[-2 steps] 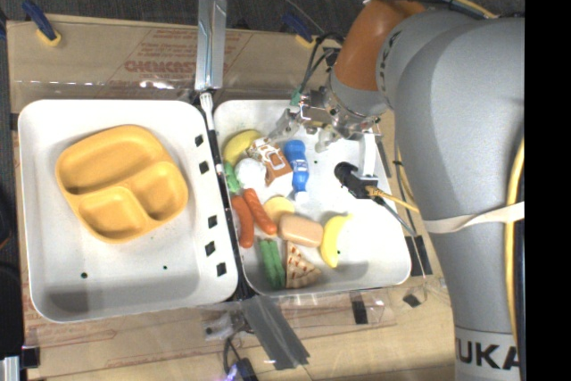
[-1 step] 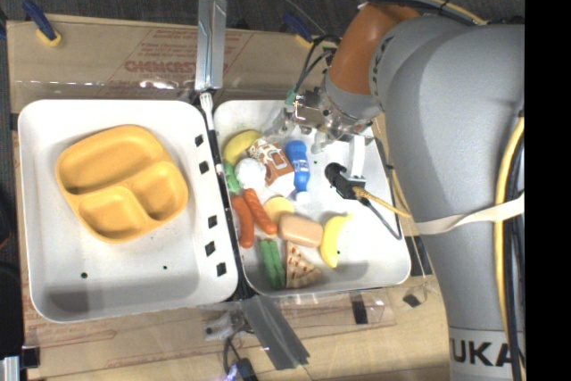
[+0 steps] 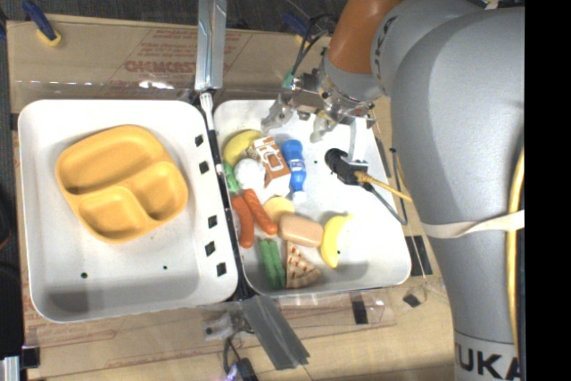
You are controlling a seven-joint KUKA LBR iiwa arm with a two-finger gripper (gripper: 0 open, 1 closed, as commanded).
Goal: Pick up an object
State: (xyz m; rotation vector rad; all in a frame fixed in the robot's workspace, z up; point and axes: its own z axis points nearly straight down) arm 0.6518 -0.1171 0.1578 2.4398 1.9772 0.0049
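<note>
- Gripper point(image 3: 303, 116) hangs from the grey arm point(image 3: 446, 103) over the far edge of the right bin point(image 3: 379, 232), just above the pile. Whether it is open or closed cannot be told from this angle, and nothing shows in its grasp. It seems placed there to come straight down on the nearest items.
- Left bin point(image 3: 53, 272) carries a yellow tray point(image 3: 120, 183), lying flat near its middle and well apart from the gripper, so it looks an unlikely target.
- Toy foods crowd the left edge of the right bin, many touching or overlapping, which leaves little room around any of them.
- Banana point(image 3: 332, 238) lies near the bin's near edge, beside a bun point(image 3: 302, 232), standing a little apart from the crowd.
- Two carrots point(image 3: 250, 214) lie side by side against the left edge.
- Blue bottle point(image 3: 294, 163) is the likeliest pick. It lies on its side just below the gripper, touching a small carton point(image 3: 269, 158). Its long axis runs from the far edge toward the near edge. Which end is the cap is unclear.
</note>
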